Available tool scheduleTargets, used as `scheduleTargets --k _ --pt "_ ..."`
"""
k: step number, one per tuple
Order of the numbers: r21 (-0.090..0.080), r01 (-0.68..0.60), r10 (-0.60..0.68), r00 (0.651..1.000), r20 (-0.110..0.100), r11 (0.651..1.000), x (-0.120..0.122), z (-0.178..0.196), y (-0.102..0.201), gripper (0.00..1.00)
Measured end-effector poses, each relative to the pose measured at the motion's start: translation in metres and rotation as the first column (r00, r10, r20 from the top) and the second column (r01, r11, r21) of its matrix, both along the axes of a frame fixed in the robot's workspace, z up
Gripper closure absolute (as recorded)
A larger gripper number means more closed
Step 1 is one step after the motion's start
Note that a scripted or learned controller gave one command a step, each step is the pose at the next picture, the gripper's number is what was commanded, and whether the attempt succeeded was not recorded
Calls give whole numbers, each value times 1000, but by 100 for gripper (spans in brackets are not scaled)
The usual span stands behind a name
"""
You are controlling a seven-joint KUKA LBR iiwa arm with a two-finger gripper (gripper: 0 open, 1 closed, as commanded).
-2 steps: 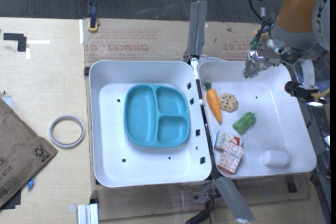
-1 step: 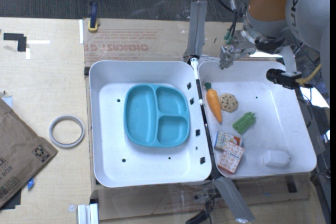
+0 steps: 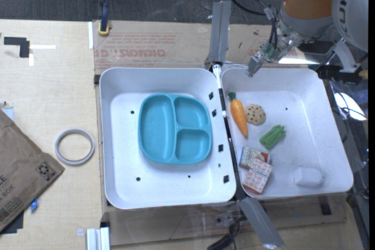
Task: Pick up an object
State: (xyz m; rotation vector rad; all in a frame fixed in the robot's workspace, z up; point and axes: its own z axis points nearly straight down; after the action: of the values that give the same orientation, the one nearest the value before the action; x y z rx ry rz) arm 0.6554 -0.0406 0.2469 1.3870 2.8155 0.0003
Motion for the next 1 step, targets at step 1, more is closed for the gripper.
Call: scheduleTargets --k 1 --pt "0 353 -353 936 -4 936 -23 -19 19 100"
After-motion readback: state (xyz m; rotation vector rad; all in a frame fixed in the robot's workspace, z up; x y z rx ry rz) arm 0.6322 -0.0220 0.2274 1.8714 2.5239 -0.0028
